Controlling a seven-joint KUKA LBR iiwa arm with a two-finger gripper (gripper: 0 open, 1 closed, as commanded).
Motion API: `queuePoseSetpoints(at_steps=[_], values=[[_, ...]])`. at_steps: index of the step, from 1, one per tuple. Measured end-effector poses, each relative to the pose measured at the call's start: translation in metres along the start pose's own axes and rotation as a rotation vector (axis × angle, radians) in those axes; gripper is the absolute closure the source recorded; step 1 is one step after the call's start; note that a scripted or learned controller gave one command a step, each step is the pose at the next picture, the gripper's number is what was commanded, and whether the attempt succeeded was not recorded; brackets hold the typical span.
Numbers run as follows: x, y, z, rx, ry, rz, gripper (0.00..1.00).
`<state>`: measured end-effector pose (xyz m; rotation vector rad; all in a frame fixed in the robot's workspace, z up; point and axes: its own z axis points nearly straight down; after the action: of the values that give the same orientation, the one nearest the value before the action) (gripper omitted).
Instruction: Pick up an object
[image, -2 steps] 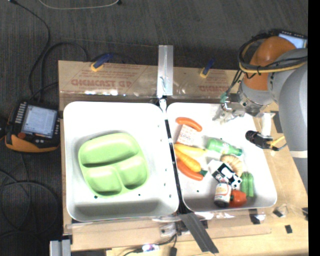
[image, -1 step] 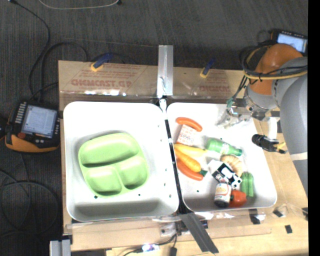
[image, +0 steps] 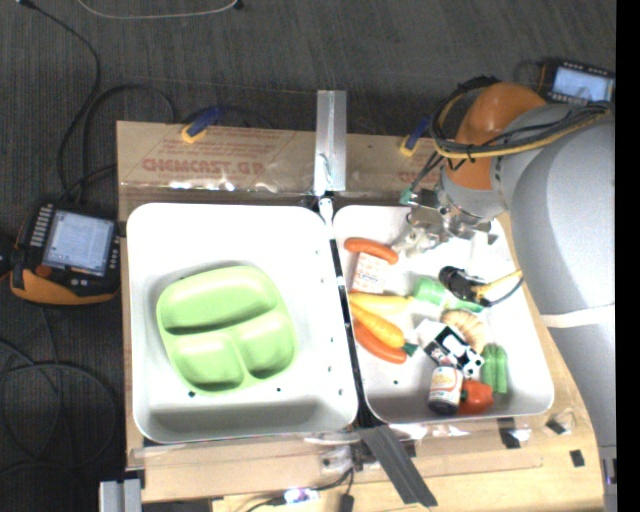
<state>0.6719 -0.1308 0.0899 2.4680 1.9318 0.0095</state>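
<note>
The toy food lies scattered in the right bin (image: 530, 395): an orange sausage (image: 371, 249) near the back, carrots (image: 380, 333) by the left wall, a small bottle (image: 445, 389) in front. The gripper (image: 420, 236) hovers over the bin's back edge, just beside the sausage; its grasp cannot be told. The left bin (image: 150, 240) holds a green divided tray (image: 226, 325).
</note>
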Motion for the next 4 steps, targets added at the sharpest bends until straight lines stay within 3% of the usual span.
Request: queuePoseSetpoints(at_steps=[1,2,3,4], values=[[0.043,-0.013,-0.094,0.009,0.002,-0.506,1.00],[0.065,-0.020,-0.144,0.011,0.000,-0.230,1.00],[0.066,-0.020,-0.152,0.012,-0.001,-0.232,1.00],[0.032,-0.016,-0.026,0.009,-0.002,-0.211,1.00]])
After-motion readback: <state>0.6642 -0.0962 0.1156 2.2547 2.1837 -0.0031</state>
